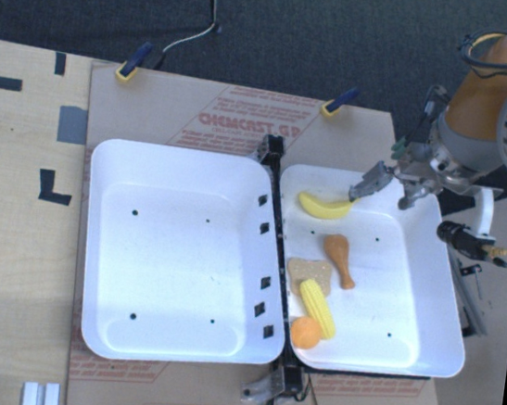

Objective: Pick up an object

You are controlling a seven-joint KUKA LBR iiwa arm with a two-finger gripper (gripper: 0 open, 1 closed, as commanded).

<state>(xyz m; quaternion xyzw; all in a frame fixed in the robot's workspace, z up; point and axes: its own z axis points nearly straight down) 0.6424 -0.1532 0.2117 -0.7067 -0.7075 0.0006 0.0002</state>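
1. Two bins side by side on a cardboard sheet (245, 126) on the bench; left bin (172, 251), right bin (409, 294), touching along the middle divider.
2. All items in right bin, mostly its left half.
3. Banana (323, 206) at far end, nr the back wall.
4. Drumstick (340, 258) nearer the viewer than banana, approx. mid-bin.
5. Bread slice (307, 272) left of drumstick, close to divider.
6. Corn cob (317, 307) lies partly on bread slice, running toward near edge.
7. Round fruit (306, 333) at near-left corner, touching corn's near end.
8. Gripper (384, 189) over far end of right bin, just right of banana.
9. Two clamps (133, 63) at the sheet's far edge, behind the bins.
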